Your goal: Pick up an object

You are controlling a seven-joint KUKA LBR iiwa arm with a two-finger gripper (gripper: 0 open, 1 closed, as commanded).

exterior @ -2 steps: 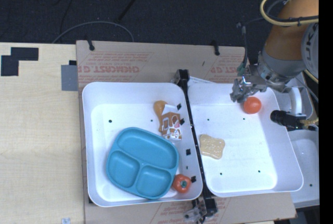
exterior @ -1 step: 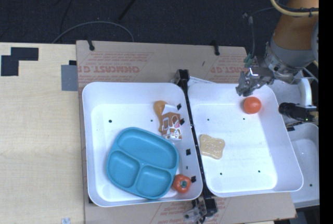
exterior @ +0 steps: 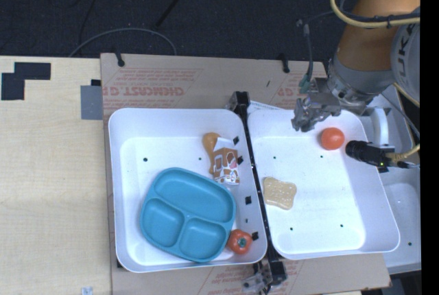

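Left bin (exterior: 123, 184): divided tray (exterior: 186, 215) placed toward 6 o'clock; tomato (exterior: 239, 241) touching its 4 o'clock edge; small carton (exterior: 226, 167) at its 1 o'clock, a drumstick-shaped item (exterior: 210, 143) just behind. Right bin (exterior: 370, 218): toast slice (exterior: 280, 193) located toward 9 o'clock; ball (exterior: 332, 138) at 1 o'clock; gripper (exterior: 306, 119) positioned at 12 o'clock.

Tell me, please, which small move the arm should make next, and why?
Probably shift the pincer a little toward the orange ball and lower it. The pincer hangs at the right bin's far edge, beside the ball, with nothing seen between its tips.
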